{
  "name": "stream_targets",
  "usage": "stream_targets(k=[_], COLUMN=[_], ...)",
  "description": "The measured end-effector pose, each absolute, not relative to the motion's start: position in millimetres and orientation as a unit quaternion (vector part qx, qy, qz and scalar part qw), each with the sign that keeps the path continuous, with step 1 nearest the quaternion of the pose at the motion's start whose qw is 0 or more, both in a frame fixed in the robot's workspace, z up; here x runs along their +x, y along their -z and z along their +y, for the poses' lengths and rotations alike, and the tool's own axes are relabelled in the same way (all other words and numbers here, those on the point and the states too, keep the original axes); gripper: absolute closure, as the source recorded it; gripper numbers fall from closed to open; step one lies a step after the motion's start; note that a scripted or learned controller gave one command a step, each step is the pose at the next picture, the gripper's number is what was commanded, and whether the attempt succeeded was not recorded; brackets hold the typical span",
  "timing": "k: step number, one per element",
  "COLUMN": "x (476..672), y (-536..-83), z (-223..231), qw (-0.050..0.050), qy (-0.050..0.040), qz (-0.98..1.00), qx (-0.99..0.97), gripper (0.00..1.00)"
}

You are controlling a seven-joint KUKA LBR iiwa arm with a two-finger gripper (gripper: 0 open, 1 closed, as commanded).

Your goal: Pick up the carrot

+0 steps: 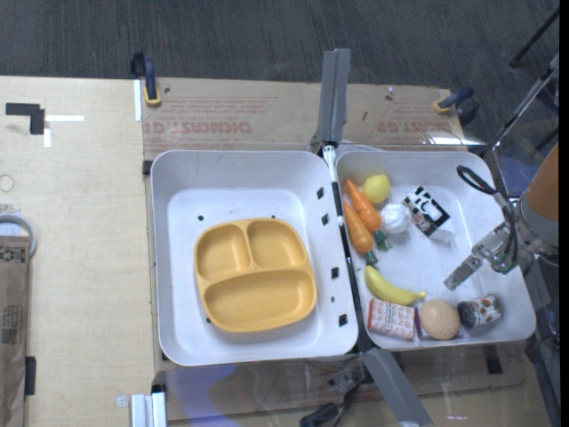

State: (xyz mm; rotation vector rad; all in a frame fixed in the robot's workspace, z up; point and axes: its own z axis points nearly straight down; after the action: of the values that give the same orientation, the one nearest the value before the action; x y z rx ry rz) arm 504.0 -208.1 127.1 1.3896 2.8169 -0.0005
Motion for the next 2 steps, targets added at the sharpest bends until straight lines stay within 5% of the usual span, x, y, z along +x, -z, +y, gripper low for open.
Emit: stream_targets(k=[1, 2], x=[512.7, 478.2], y=[-91, -92], z=[-215, -143], qw=[0.000, 0.000], qy=[-0.0002, -0.0004], qz=[0.885, 0.884], qx=[0.466, 0.467], gripper=[0.00, 0.00])
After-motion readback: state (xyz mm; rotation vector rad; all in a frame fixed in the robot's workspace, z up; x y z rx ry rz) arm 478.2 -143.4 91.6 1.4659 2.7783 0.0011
